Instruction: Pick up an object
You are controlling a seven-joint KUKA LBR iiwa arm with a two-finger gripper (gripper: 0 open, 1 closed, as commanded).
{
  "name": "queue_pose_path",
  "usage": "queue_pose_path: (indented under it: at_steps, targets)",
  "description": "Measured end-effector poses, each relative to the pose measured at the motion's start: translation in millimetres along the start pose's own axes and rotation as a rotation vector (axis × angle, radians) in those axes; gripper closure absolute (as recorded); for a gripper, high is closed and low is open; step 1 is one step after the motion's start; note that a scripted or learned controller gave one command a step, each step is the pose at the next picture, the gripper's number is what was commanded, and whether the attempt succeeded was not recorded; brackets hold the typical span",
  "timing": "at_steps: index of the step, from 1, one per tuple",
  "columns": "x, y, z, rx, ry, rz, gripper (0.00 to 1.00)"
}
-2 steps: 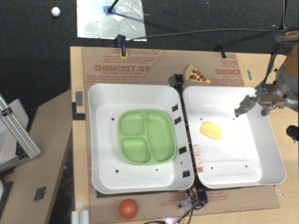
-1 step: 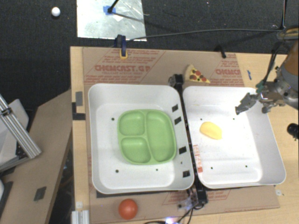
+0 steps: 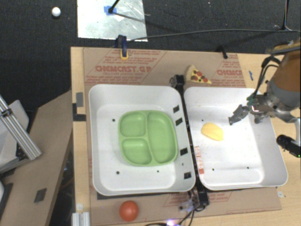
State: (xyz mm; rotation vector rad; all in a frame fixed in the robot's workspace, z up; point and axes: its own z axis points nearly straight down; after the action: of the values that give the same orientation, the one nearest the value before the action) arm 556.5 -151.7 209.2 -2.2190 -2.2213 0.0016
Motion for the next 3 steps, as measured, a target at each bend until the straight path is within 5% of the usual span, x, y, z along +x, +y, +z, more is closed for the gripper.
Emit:
queue_pose_path:
  at_steps: [2,3]
  targets:
    - [0,1,86,-0.001,0.0,0.0,0.0]
    - [0,2,73,-0.005,-0.002,0.0,1.0]
